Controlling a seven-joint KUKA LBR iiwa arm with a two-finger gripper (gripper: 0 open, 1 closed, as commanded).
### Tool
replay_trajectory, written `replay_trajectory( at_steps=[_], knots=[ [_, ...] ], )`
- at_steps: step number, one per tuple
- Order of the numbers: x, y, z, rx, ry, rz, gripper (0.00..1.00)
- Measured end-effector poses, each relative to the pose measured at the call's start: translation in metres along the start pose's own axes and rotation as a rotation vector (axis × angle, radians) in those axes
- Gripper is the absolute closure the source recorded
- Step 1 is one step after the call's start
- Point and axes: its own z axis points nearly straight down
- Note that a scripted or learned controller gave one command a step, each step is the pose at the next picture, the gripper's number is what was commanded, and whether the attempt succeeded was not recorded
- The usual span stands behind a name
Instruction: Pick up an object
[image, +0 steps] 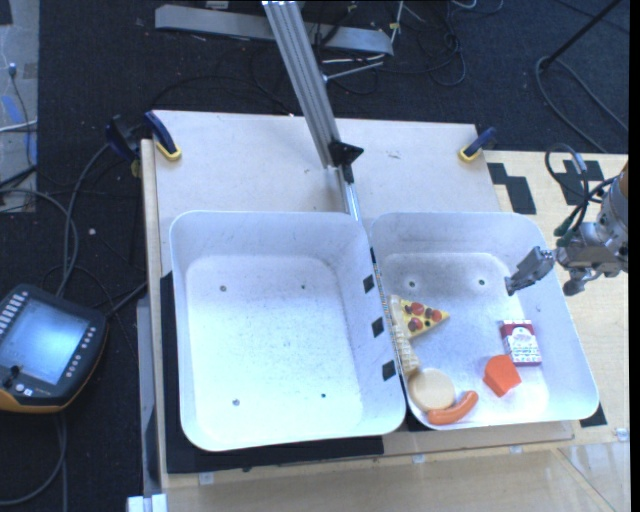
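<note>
White bins were seen side by side: left bin (270, 340), right bin (560, 330). In the right bin's front, a pizza slice (415, 320), red carton (520, 342), orange block (501, 375), round bun (431, 388) and sausage (455, 408) were noted. The gripper (552, 272) was seen spread open, unobstructed, above the bin's far right rim.

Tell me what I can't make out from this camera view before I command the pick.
- Arm: cut off by the right edge; the gripper shows above the right bin, its finger state unclear.
- Small red and white box: print too small to read.
- Round beige piece: its lower edge is covered by the sausage-like toy.
- Pizza slice toy: toppings blurred.
</note>
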Motion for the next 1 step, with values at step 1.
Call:
replay_trajectory(
  at_steps=[1],
  knots=[
    [0.0049, 0.0095, 0.1136, 0.008, 0.002, 0.0, 0.0]
  ],
)
